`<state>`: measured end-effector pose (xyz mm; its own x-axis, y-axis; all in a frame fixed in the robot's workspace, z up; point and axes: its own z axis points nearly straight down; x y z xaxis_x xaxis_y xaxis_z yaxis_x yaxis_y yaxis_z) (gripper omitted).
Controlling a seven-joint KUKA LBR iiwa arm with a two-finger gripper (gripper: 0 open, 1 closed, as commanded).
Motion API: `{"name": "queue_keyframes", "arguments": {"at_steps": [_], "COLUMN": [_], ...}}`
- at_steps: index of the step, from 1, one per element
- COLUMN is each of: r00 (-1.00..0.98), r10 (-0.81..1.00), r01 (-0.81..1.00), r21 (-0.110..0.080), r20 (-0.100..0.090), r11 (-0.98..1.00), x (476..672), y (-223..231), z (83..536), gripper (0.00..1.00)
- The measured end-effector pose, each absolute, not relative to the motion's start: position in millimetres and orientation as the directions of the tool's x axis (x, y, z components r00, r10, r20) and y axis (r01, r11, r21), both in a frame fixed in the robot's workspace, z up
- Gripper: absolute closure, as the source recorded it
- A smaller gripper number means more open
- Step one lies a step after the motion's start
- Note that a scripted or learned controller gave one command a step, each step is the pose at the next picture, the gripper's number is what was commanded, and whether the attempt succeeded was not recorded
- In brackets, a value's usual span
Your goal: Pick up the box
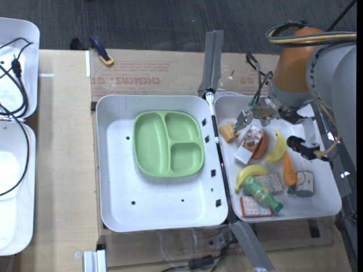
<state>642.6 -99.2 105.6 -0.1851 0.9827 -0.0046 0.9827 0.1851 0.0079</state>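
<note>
Holding a green plate (168, 143) with three compartments, the left bin (113, 169) lies beside the right bin (326, 205), their rims touching along the middle. The plate sits slightly above the left bin's centre, with bare white floor around it.

The right bin is crowded. The box (250, 146), a small white and brown carton, lies tilted near the bin's upper middle, with a red-brown sausage-like item (261, 145) touching its right side. A yellow cheese wedge (227, 132) sits to its left, close to the dividing rim. One banana (277, 147) curves to the right of the box, and a second banana (249, 174) lies below it. A carrot (289, 170) lies near the right side, with a small can (304, 184) just beside it. A green bottle (262, 195) rests across a flat patterned packet (271, 182), and a red-edged card or flat pack (253, 207) lies at the bin's lower edge.

The arm (317, 67) reaches in from the right, its orange band over the right bin's upper corner, cables looping round it. The pincer (245, 121) hangs over the bin's upper left part, just above the box and near the cheese. Its fingers look slightly apart with nothing visible between them; contact with the box cannot be told.

The table (62, 152) is pale wood, with a blue and yellow tool (100, 51) at its far edge.
</note>
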Motion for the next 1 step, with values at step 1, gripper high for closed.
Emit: {"name": "queue_keyframes", "arguments": {"at_steps": [1], "r00": [-0.183], "r10": [0.983], "r01": [0.983], "r21": [0.009], "r20": [-0.006], "r11": [0.183], "x": [643.0], "y": [-100.3], "z": [115.3], "gripper": [1.00]}}
